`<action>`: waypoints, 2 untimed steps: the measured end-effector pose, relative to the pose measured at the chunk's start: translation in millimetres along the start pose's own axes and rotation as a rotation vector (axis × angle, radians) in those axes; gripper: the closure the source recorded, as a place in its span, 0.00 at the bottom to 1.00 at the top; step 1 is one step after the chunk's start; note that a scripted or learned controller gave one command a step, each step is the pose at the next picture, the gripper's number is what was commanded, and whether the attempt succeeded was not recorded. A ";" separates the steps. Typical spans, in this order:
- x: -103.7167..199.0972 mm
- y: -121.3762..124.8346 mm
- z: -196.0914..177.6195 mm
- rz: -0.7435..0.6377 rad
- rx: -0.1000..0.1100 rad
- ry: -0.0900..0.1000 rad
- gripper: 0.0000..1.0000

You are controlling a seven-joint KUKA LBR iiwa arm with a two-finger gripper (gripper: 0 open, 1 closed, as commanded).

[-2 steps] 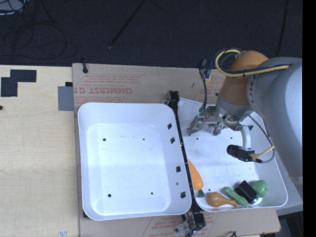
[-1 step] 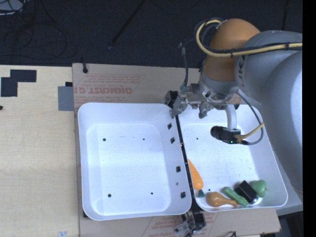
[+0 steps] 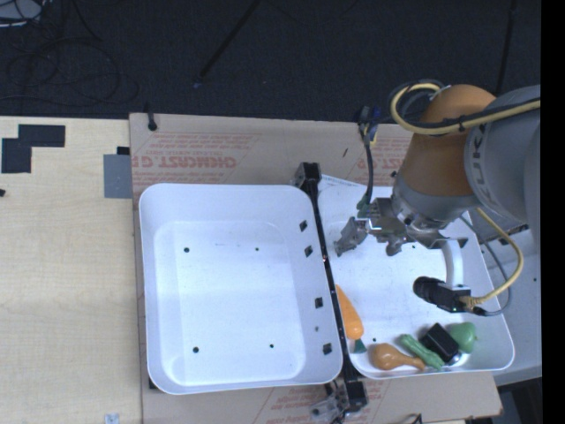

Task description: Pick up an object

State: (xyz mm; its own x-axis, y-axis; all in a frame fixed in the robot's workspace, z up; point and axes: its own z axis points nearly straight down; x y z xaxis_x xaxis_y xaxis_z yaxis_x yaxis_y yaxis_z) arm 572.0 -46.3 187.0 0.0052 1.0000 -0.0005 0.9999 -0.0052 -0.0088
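Note:
My gripper [image 3: 369,240] hovers over the upper left part of the right bin [image 3: 494,360], its fingers spread open with nothing between them. Below it, an orange carrot-shaped object [image 3: 350,314] lies against the bin's left wall. Along the front edge lie a tan pear-shaped object [image 3: 393,356], a long green object [image 3: 420,350], a black block [image 3: 439,342] and a round green object [image 3: 463,334]. All of these are well clear of the gripper, toward the near edge.
The left bin [image 3: 154,237] sits beside the right one, with a black divider clip strip [image 3: 322,263] between them. A black cable fitting [image 3: 439,292] hangs from the arm over the right bin. Both bins rest on cardboard [image 3: 221,148].

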 end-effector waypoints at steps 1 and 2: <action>-40.2 55.5 96.5 -0.003 -0.002 -0.001 0.00; -109.1 73.8 51.8 -0.002 -0.012 -0.004 0.00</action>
State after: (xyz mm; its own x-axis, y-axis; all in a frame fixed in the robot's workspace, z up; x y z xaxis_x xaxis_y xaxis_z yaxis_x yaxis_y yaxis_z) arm 644.7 -155.9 134.6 0.0027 1.0000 -0.0041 1.0000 -0.0027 0.0028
